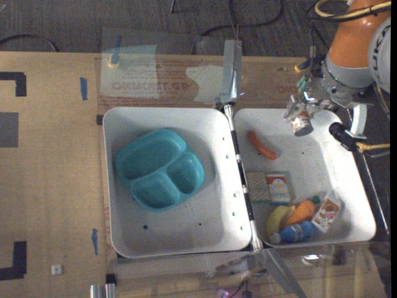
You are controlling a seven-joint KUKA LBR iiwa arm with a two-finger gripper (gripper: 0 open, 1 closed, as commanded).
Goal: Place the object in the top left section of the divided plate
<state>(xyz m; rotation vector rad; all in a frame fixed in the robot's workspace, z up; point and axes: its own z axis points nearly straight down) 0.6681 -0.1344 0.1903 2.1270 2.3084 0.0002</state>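
Gripper (302, 118) sits over the right bin's (366, 219) top edge, clamped on a small can (302, 123), lifted off the floor. Teal divided plate (159, 168) lies in the left bin (118, 228), nothing in its sections. Right bin holds a sausage (262, 146), card (278, 187), banana (277, 217), carrot (302, 210), blue bottle (293, 232) and small carton (327, 213).

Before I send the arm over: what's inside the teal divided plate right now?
The teal divided plate sits in the left bin; all its sections show bare teal floor. The bin floor beneath the plate is covered.
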